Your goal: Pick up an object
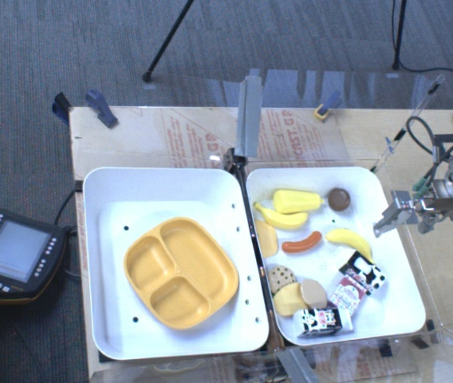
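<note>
Bench (155, 134) carries two white bins side by side. Left bin (107, 206) holds a yellow divided plate (180, 272), three compartments, sitting flat.

Right bin (394, 294) holds the candidates for picking, all toy food: a yellow corn-like piece (296, 201) at the far side, with a banana (281, 217) just beside it and a brown round piece (338, 199) to its right; a sausage (301, 244) mid-bin; a second banana (349, 241) right of it; a cookie (281, 277) and cow-print milk cartons (362, 276) near the front edge.

Gripper (389, 220) hangs at the right bin's right rim, above the wall; nothing shows between its fingers, and whether they are spread or closed cannot be told.

Judged step: approach, no grasp yet. Next move likely calls for travelling left over the bin, then descending onto one isolated piece; the second banana lies nearest.
</note>
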Controlling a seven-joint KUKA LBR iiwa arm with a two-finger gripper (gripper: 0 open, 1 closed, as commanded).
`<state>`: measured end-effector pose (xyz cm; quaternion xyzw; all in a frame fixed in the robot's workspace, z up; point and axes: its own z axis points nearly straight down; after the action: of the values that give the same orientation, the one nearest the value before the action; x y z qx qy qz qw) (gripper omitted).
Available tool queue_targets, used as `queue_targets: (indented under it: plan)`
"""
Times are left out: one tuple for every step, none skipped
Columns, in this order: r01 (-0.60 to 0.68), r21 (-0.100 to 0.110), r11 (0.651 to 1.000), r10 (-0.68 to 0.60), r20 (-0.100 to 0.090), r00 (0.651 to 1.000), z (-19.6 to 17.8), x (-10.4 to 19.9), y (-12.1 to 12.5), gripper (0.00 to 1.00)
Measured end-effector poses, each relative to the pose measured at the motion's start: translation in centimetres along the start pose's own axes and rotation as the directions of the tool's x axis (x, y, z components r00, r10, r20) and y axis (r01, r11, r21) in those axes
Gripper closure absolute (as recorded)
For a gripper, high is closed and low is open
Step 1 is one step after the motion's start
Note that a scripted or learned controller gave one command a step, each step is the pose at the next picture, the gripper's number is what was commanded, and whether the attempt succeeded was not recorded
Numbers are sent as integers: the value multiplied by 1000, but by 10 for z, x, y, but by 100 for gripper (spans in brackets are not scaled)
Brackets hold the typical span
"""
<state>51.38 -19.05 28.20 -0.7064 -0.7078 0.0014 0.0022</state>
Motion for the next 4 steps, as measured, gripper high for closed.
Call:
queue_targets:
  plan:
    - [118,10,993,-118,-5,993,117,25,30,0]
    - [244,-1,970,-244,-2,970,197,-20,58,0]
    - [238,0,971,-238,-4,971,188,-21,57,100]
    - [233,-14,972,-233,5,972,70,20,97,100]
